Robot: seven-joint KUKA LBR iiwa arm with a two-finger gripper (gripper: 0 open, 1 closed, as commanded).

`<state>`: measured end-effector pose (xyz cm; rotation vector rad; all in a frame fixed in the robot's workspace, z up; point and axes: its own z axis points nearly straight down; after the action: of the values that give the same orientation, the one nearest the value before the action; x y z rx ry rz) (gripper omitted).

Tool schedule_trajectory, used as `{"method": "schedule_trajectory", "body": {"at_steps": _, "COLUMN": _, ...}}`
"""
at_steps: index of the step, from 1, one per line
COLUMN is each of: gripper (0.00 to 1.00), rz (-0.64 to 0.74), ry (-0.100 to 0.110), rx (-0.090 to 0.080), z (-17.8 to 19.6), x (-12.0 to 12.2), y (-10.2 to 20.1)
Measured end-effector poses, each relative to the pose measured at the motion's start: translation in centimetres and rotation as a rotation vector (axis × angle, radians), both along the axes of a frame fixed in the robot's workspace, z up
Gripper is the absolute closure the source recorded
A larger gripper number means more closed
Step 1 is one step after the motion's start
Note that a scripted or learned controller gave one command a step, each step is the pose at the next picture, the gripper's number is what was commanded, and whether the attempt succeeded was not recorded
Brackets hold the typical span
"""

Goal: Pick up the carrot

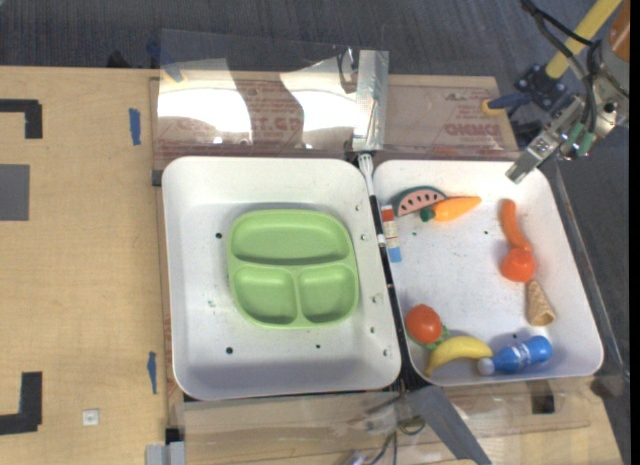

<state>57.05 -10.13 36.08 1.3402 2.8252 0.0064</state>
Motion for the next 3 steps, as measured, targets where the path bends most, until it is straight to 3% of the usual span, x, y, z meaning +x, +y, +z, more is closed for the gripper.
{"method": "schedule_trajectory", "body": {"at_steps": 1, "gripper": 1.0, "rz": -0.101, "ry": 0.006, "rx": 0.002, "z": -26.3, "x": -2.7, "y": -2.4}}
{"method": "schedule_trajectory", "body": {"at_steps": 2, "gripper": 1.0, "rz": -0.015, "ry": 0.01, "rx": -0.001, "z": -25.9, "x": 0.6, "y": -11.2}}
{"method": "schedule_trajectory", "body": {"at_steps": 3, "gripper": 1.0, "rz": -0.148, "ry": 0.001, "rx": 0.0, "z": -12.7, "x": 7.0, "y": -12.2}}
